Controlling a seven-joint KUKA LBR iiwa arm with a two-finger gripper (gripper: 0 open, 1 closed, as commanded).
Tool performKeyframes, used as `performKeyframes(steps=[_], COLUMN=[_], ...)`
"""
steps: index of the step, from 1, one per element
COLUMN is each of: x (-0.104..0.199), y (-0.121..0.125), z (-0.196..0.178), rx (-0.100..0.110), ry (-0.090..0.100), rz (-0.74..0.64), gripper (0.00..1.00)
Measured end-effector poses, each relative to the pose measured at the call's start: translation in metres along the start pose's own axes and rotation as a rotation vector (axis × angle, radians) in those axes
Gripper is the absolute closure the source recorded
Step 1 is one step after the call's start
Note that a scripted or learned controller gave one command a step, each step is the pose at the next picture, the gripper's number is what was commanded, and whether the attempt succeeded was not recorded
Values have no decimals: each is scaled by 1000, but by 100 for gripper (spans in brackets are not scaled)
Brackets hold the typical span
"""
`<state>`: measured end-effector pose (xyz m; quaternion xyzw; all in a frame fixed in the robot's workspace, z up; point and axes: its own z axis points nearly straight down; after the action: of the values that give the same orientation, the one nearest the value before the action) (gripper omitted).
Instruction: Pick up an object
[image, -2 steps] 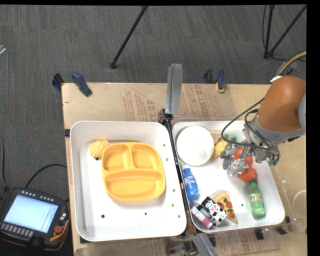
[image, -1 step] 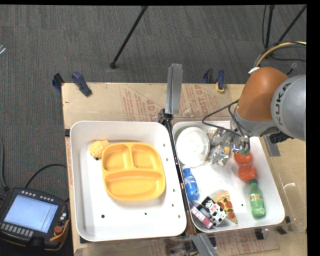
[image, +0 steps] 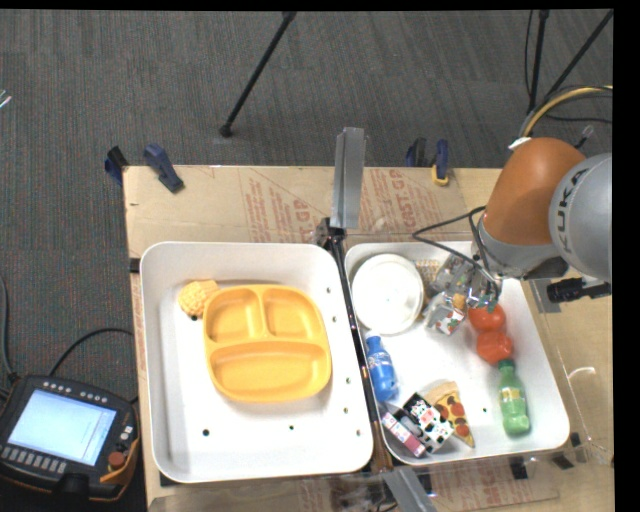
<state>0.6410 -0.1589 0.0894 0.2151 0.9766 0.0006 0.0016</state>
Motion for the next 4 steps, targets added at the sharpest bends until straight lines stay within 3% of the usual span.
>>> performKeyframes(steps=[1,2,3,4], x=[44,44,87,25], y=[20,21,26,47], z=[3,2,-1,2], rx=[5,3,8,5], ry=[3,3,-9,6], rz=[263,262,373,223], gripper=[100,0,0,0])
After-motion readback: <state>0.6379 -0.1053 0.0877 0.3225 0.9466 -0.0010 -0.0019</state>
